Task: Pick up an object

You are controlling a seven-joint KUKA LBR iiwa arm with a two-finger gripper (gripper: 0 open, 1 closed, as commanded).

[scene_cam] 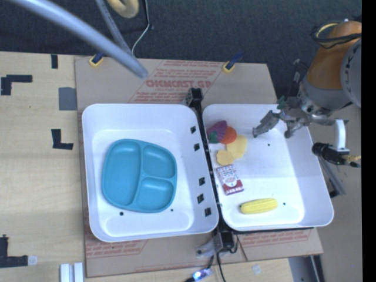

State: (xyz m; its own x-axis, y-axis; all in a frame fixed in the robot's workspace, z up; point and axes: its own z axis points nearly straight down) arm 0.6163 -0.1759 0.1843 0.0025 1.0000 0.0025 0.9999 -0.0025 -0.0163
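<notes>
- One gripper (276, 124) sits over the far right part of the right bin (305, 175), fingers spread wide, nothing between them.
- Left finger (264, 125) points down-left toward the bin floor; the other finger (292, 128) angles down beside it.
- Arm (335, 63) enters from the right, orange band above the wrist, wrist tilted toward the bin's back edge.
- Right bin holds a small cluster at its left wall: purple item (218, 127), red-orange round item (228, 136) touching it, yellow flat piece (232, 150) just below.
- Red-and-white packet (228, 178) lies flat below that cluster, near the left wall.
- Yellow corn cob (258, 205) lies on its side near the front of the right bin, apart from the rest.
- All of these sit well apart from the gripper; nearest is the red-orange item.
- Left bin (94, 128) holds a blue divided plate (140, 175), three compartments, lying flat at the centre.
- Both bins sit side by side, touching, on a cardboard sheet (176, 81) on the table (35, 157).
- Grey pole (76, 22) crosses the top left, out of focus.
</notes>
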